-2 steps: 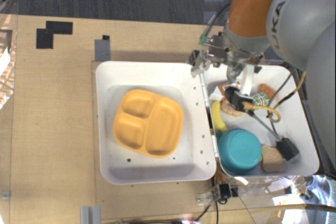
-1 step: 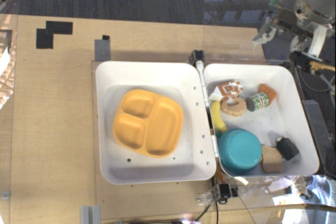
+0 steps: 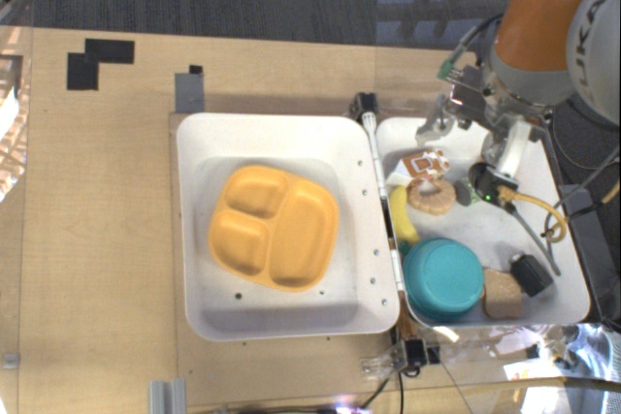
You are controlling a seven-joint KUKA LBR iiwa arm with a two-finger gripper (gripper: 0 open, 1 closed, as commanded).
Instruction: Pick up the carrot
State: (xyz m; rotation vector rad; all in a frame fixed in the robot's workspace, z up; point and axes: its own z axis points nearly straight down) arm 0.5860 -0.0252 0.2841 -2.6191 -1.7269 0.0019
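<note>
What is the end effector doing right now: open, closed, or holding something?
End effector: above the right bin; whether it is open or closed cannot be told, and nothing is visibly held.

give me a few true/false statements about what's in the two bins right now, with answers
1. A yellow divided plate lies in the left bin. True.
2. The teal bowl sits in the left bin. False: it is in the right bin, near its front edge.
3. A banana lies along the right bin's left wall. True.
4. The plate holds food. False: its compartments are bare.
5. The arm hangs over the left bin. False: it is over the right bin's far end.
</note>
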